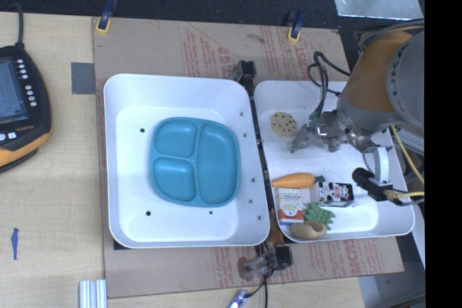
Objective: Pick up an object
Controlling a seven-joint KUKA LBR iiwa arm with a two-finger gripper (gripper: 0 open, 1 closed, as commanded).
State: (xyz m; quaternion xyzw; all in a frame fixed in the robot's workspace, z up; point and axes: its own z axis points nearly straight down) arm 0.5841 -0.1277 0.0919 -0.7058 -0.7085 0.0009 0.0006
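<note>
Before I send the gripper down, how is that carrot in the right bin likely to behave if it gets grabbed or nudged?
The carrot looks rounded and tapered, so a nudge would probably roll or pivot it. It looks smooth and glossy, likely a light, stiff plastic toy, so it may slip from the fingers. It lies against the small carton near the bin wall, so the carton may shift too.

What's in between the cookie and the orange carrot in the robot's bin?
Nothing. In the camera view, only bare white bin floor lies between the cookie and the carrot. The gripper hangs off to the cookie's right.
</note>
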